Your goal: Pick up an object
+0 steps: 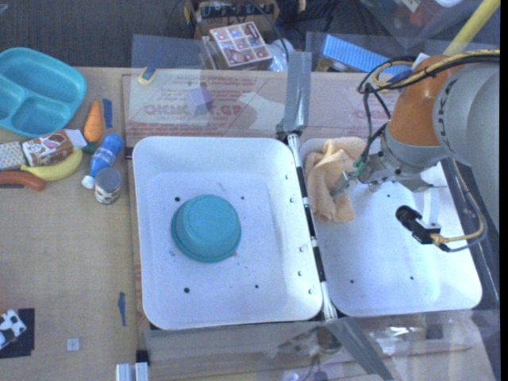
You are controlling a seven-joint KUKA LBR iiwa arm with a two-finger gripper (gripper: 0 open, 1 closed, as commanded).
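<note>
The nearest thing for me to pick is the crumpled tan cloth (332, 182), bunched into the upper left corner of the white bin on the right of the frame (413, 292). My jaws sit at its right edge, touching or very nearly touching a fold; whether they are released or clenched I cannot tell from this high slanting view, and I see no cloth plainly between them, so I don't count it as held. My main worry is that a soft heap gives little to bite: if I close on one loose fold at the fringe it may slide out as I rise, or only a corner may come up and drag the rest along the bin wall. The cloth also lies tight against the wall beside the other bin, so a push toward the left of the frame could jam it there or drive my tip into the rim. I judge a grip deeper in the bulk of the heap safer than one at its edge. The other candidate, the teal bowl (206, 227), seems to lie upside down in the middle of the bin on the left of the frame (238, 304), well apart from me, and its smooth round back looks harder to pinch. My arm (468, 109) reaches in from the right of the frame, its orange band (417, 117) over the upper part of the right-hand bin, the wrist bent down and leftward so the tool slants at the cloth rather than standing straight over it
</note>
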